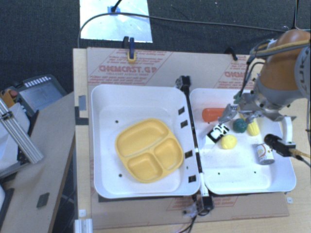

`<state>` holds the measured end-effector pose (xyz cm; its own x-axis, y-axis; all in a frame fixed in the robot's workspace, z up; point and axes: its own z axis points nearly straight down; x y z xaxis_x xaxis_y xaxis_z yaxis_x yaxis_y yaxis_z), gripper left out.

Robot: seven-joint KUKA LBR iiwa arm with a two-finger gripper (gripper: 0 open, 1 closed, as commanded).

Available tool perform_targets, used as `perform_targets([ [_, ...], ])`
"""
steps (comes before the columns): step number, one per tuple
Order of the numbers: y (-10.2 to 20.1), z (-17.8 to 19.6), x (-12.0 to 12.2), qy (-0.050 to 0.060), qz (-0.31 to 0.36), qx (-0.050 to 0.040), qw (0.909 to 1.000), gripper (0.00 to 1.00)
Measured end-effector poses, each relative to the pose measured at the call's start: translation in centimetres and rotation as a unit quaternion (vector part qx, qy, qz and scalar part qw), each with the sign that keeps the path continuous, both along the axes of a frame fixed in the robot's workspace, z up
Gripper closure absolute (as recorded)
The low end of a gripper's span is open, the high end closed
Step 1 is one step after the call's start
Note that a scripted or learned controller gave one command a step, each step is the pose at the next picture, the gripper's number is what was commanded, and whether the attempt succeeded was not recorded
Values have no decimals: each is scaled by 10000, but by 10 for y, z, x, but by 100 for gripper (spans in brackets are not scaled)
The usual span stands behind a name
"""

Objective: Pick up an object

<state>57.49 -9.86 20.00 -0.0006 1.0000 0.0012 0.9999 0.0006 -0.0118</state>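
Objects for picking lie in the right bin point(277, 178): an orange piece point(212, 114) at its far left, a teal ball point(239, 125), a yellow ball point(228, 141) just nearer than the teal one, a yellow ridged piece point(252, 127) touching the teal ball's right side, a small can point(264, 154) toward the bin's right, and a black-and-white block point(218, 132) left of the yellow ball. I see the arm point(284, 69) entering over the bin's far right corner, wrist angled down toward the teal ball. The end effector point(241, 111) hovers just above that ball; I cannot tell whether it is released or clenched. The left bin point(107, 130) holds a yellow divided tray point(149, 149).
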Motion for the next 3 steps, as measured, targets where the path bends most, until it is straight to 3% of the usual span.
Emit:
perform_targets([
  [1, 0, 7, 3, -66, 11, -7, 10000, 0],
  [2, -3, -53, 9, -41, 2, -2, 10000, 0],
  [3, -8, -94, 7, -103, 4, 26, 9999, 0],
])
